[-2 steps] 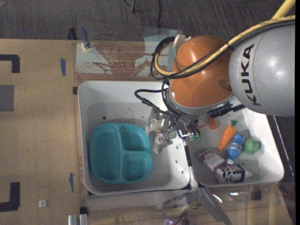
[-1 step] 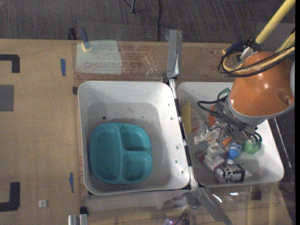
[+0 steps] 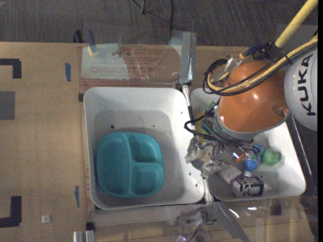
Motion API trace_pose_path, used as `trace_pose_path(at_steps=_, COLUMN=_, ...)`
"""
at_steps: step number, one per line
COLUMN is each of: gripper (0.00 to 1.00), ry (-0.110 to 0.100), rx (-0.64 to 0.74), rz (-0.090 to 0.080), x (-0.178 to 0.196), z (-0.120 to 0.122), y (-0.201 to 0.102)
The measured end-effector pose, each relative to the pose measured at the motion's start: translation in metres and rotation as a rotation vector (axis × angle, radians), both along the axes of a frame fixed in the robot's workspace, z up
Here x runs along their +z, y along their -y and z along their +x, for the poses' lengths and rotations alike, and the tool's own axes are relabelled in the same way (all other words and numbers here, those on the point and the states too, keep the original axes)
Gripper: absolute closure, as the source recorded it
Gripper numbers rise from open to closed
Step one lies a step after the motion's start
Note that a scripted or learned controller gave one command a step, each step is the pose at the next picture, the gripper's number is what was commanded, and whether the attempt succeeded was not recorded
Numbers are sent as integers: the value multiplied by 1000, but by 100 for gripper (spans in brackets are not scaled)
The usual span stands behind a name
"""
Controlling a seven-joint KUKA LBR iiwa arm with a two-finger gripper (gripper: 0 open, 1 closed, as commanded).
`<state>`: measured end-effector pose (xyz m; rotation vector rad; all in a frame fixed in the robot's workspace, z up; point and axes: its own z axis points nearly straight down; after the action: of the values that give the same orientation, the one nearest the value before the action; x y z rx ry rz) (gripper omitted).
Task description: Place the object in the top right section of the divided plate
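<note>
Orange wrist band (image 3: 252,97) blocks my gripper (image 3: 212,155) over right bin (image 3: 295,178); finger state unreadable; teal divided plate (image 3: 130,164) in left bin (image 3: 96,105).

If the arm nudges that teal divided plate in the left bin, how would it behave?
The plate looks like rigid molded plastic, so probably stiff and light. Lying flat and low, it likely won't tip. On the bin's smooth white floor it may slide easily.

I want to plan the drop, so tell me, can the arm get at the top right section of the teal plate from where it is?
Probably yes. The divided plate lies open in the left bin, nothing on its top right section. The arm hangs over the right bin.
</note>
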<state>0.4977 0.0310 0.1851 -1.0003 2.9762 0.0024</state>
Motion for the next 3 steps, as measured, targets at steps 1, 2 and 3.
trace_pose_path(at_steps=1, gripper=100, ry=6, rx=198, rz=2, x=43, z=22, y=-84)
trace_pose_path(at_steps=2, gripper=100, ry=1, rx=258, rz=1, x=30, z=1, y=-103)
trace_pose_path(at_steps=3, gripper=0, ry=1, rx=256, rz=1, x=30, z=2, y=-102)
